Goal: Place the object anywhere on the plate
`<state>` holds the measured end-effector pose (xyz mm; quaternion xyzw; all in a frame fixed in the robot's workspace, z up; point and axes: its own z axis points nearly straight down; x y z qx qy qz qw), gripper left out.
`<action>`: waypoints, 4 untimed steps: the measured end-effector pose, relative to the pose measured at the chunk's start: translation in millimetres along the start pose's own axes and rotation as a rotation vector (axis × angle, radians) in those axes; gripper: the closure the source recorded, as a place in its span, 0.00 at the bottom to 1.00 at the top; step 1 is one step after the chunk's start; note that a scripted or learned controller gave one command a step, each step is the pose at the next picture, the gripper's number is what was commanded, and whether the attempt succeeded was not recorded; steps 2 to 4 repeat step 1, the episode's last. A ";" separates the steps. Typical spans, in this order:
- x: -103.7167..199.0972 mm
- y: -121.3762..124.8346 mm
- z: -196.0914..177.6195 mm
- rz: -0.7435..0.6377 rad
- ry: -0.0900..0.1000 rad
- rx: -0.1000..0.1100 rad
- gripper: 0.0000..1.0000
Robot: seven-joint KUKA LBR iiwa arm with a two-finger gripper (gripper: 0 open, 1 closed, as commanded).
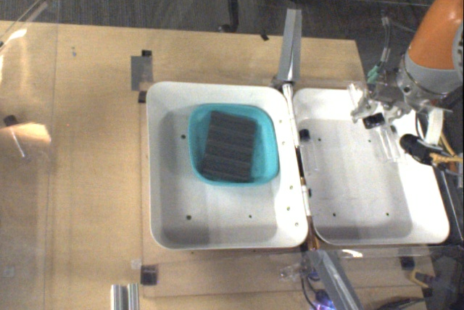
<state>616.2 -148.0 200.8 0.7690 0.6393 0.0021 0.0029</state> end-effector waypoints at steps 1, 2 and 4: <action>0.0 0.1 -0.1 0.000 0.000 0.000 0.00; 0.0 0.1 -0.1 0.000 0.000 0.000 0.00; 0.0 0.1 -0.1 0.000 0.000 0.000 0.00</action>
